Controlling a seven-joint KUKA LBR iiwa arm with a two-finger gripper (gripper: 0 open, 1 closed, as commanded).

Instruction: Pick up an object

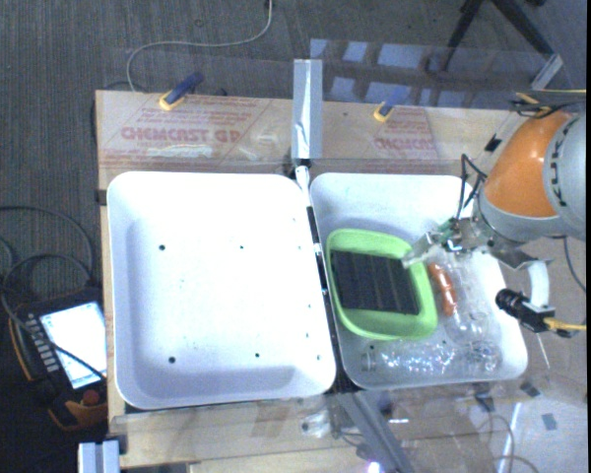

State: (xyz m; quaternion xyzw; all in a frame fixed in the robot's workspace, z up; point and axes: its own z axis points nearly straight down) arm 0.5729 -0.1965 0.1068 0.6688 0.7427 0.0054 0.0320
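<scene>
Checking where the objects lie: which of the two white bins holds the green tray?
The right bin, nearest the arm, holds the green tray.

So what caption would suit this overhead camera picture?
Robot arm reaches over the right bin, near a green tray.

1. Two white bins are sitting side by side on the bench (118,136); the left bin (217,284) is showing a bare white floor with a few dark specks.
2. The right bin (374,205) is holding a green tray (379,323) with a dark ridged insert; an orange object (443,286) is lying just beside the tray's right edge; clear crinkled plastic (433,361) is lying along the bin's near wall.
3. The grey arm (537,180) with its orange band is reaching in from the right; the gripper (435,244) is hanging over the tray's far right corner, near the orange object.
4. Two clamps (180,90) are sitting at the bench's far edge.
</scene>
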